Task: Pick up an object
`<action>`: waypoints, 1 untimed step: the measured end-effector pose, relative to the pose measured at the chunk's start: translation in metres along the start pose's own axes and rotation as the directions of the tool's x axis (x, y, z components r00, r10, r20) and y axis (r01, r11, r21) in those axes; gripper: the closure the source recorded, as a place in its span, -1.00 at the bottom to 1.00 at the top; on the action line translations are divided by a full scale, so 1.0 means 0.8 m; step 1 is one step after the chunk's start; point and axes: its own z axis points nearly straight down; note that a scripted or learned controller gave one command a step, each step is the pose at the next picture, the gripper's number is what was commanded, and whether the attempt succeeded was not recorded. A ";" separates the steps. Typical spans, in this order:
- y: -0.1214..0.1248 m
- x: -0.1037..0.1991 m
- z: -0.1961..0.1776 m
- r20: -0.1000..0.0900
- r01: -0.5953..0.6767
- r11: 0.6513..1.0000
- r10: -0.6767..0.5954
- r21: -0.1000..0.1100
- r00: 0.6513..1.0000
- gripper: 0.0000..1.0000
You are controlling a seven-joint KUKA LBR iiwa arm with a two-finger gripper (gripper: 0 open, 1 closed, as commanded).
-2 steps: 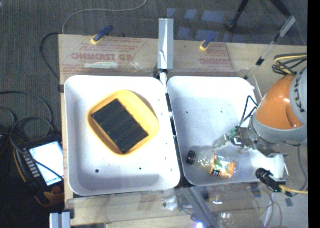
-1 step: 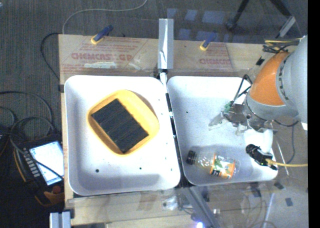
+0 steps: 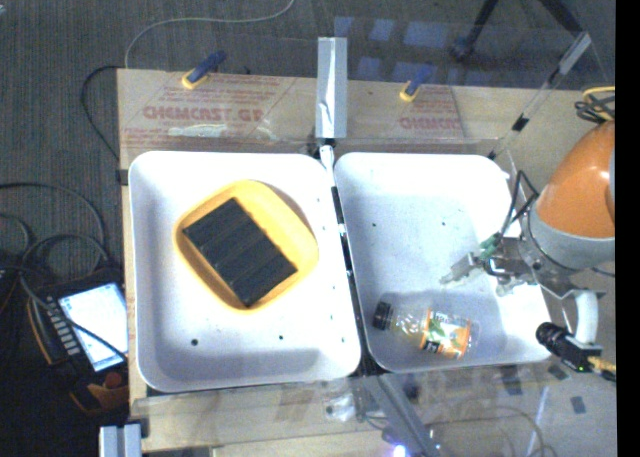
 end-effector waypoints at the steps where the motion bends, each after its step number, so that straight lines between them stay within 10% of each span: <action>1: -0.001 0.084 0.084 0.002 0.024 1.000 -0.024 -0.015 1.000 -1.00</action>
